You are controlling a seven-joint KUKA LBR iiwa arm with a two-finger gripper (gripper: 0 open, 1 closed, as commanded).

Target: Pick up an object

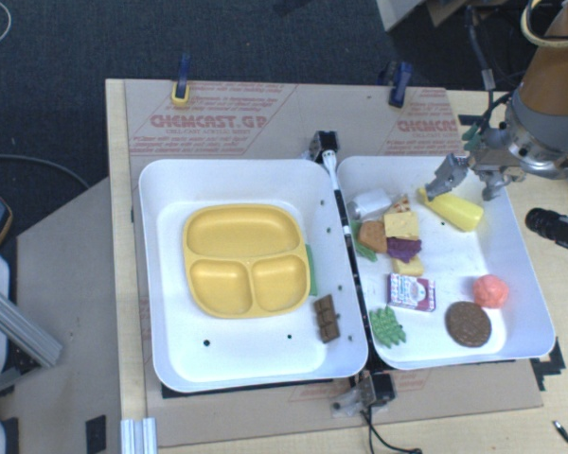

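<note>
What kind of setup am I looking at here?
Likely a robot lab pick-and-place bench: two white bins clamped onto a board, toy food like a yellow divided plate, and a gripper above the right bin.

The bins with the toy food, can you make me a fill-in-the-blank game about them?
1. The yellow divided plate lies in the ____ bin.
2. The brown round cookie sits beside a ____ ball.
3. The yellow plate has ____ compartments.
4. The gripper hovers over the ____ bin, near the yellow block.

Missing words: left; pink; three; right
</note>
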